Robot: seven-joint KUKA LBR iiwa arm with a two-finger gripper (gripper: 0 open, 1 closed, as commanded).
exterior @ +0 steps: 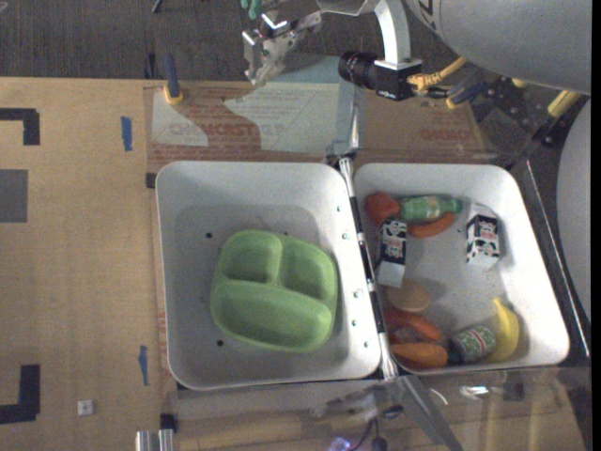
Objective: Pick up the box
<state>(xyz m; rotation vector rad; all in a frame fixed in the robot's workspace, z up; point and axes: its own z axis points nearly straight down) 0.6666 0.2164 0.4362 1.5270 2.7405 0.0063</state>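
Two small cow-patterned milk-carton boxes are in the right bin point(535, 252). One box point(482, 240) stands near the bin's right side. The other box point(392, 250) lies against the left wall, beside the divider. My gripper point(266, 56) hangs high beyond the far edge of the left bin point(178, 252), over the cardboard at the back. It is well away from both boxes, and I see nothing in it.
The left bin bears a green divided plate point(274, 289). Around the boxes lie a green bottle point(432, 205), a red piece point(380, 205), an orange sausage point(430, 225), a bun point(410, 298), a banana point(507, 327) and a green can point(472, 343).
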